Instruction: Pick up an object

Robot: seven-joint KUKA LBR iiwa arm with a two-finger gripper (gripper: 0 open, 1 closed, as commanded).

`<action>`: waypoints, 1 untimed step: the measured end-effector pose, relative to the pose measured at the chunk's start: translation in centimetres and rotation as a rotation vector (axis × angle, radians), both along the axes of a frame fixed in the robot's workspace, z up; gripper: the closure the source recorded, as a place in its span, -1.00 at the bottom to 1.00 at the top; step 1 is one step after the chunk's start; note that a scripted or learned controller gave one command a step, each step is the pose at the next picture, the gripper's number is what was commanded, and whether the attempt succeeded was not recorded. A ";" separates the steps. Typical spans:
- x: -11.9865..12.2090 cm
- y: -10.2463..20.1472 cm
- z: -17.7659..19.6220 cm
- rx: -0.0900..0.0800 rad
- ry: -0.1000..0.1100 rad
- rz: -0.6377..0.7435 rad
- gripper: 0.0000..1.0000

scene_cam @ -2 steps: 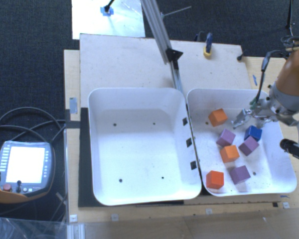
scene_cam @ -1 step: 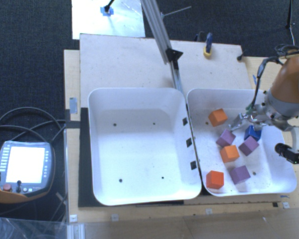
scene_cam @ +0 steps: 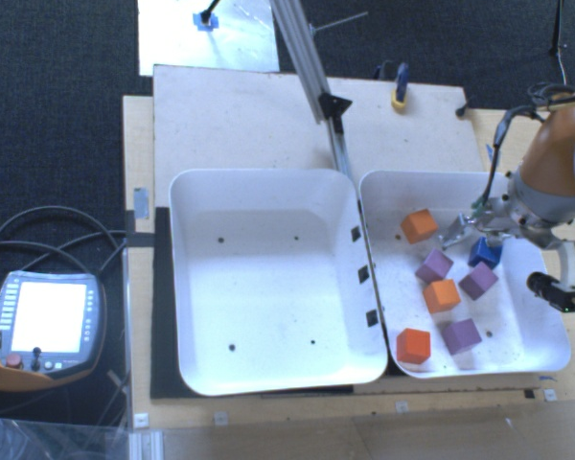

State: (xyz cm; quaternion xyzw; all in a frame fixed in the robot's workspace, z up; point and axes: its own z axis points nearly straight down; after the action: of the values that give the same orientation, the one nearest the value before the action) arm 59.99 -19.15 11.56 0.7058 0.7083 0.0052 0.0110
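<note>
The right white bin point(scene_cam: 546, 357) holds several small blocks. An orange one point(scene_cam: 420, 225) lies at its back left, with a purple one point(scene_cam: 434, 265) and another orange one point(scene_cam: 442, 295) in front of it. More purple blocks sit at the middle point(scene_cam: 479, 280) and the front point(scene_cam: 461, 334), and a red-orange block point(scene_cam: 413, 345) is in the front left corner. My gripper point(scene_cam: 481, 235) hangs low over the bin's back right part, directly above a blue block point(scene_cam: 485, 253) that it partly covers. Whether the blue block is held is unclear.
The left white bin point(scene_cam: 187, 286) stands beside the right one. A slanted metal pole point(scene_cam: 307, 56) comes down to the bins' shared back edge. A yellow-and-blue clamp point(scene_cam: 400, 92) sits on the board behind. A teach pendant point(scene_cam: 43, 329) lies at far left.
</note>
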 end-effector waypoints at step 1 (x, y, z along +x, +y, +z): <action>0.1 -0.1 1.0 -0.003 -0.005 0.003 1.00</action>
State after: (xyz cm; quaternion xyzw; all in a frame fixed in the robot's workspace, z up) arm 60.12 -19.24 12.59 0.7047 0.7093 0.0058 0.0139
